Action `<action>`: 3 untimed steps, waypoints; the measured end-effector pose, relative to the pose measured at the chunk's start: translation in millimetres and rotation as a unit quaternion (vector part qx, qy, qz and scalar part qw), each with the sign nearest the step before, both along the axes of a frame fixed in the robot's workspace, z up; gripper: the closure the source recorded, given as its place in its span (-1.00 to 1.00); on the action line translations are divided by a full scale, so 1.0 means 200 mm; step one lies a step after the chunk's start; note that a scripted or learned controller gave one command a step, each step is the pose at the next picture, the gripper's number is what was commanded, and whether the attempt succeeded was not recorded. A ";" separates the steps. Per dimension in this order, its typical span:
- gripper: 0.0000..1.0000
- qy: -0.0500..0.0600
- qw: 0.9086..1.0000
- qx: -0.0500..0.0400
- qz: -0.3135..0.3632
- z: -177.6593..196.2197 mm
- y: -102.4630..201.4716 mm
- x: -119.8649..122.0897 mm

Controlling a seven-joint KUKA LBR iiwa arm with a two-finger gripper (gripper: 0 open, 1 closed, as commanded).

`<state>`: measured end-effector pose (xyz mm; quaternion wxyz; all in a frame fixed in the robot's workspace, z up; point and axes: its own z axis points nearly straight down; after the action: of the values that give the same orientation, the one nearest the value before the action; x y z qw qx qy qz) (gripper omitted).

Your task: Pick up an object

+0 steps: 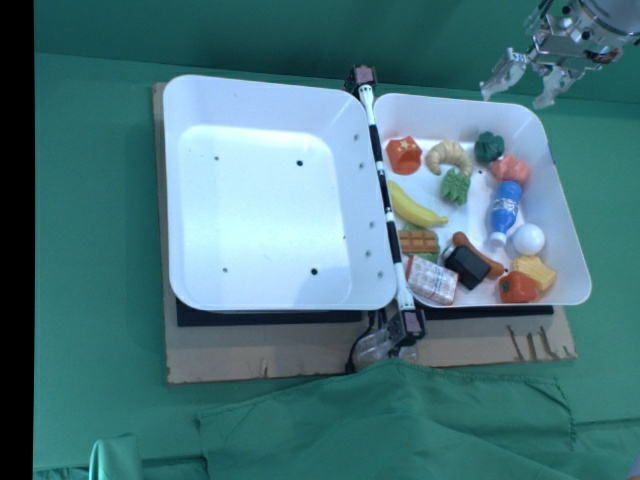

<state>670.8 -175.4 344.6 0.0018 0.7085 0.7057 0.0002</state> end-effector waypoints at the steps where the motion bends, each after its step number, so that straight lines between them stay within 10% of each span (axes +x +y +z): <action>1: -1.00 0.005 1.000 0.001 -0.001 -0.51 -0.06 0.03; 2: 1.00 -0.003 1.000 -0.003 -0.001 -0.40 -0.06 0.05; 3: 1.00 0.004 1.000 0.001 -0.002 -0.55 -0.06 -0.40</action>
<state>591.4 -187.9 235.4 -0.0016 0.7096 0.7046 -0.0018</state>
